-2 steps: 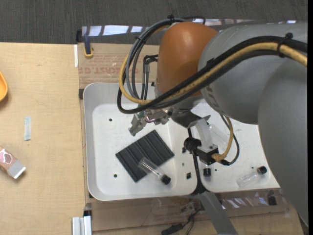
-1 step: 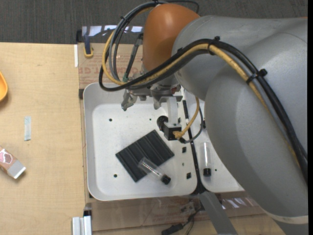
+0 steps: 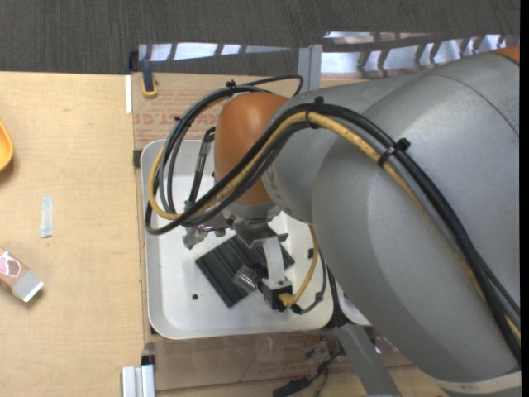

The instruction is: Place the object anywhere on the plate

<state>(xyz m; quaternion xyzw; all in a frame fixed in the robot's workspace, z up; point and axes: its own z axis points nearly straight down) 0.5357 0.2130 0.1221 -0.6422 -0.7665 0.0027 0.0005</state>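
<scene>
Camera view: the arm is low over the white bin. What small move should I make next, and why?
Probably raise the gripper straight up a little. It hangs low over the white bin, and the grey arm covers most of that bin, so a short lift should uncover what lies beneath.

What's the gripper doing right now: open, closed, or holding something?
Gripper: cannot be told whether open or shut; it is down inside the white bin.
</scene>
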